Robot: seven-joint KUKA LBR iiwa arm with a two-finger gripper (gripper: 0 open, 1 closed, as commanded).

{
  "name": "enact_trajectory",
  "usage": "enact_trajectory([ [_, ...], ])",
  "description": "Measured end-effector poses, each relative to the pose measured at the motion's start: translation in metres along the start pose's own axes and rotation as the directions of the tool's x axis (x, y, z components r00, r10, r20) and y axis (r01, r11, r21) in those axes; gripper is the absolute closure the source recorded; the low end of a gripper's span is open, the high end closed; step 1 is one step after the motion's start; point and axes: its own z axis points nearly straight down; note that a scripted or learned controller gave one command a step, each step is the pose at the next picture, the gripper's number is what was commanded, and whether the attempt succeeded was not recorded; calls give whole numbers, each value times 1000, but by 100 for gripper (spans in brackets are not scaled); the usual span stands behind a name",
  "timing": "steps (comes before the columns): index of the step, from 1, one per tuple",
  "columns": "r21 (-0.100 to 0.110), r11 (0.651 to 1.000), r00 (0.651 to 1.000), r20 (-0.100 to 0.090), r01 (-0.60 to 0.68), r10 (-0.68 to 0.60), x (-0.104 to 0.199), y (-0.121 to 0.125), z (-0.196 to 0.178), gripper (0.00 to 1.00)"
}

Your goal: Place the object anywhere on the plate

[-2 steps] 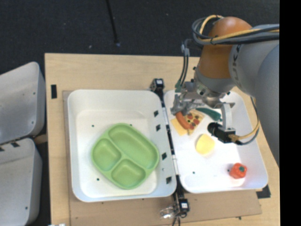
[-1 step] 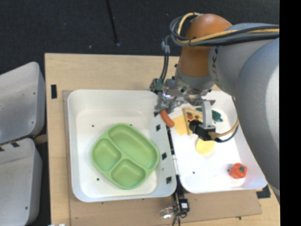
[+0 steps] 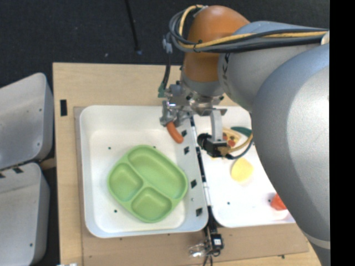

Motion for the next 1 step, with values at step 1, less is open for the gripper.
enact_trajectory([
  [1, 3, 1000, 1000, 2, -5, 5, -4, -1, 1, 0],
])
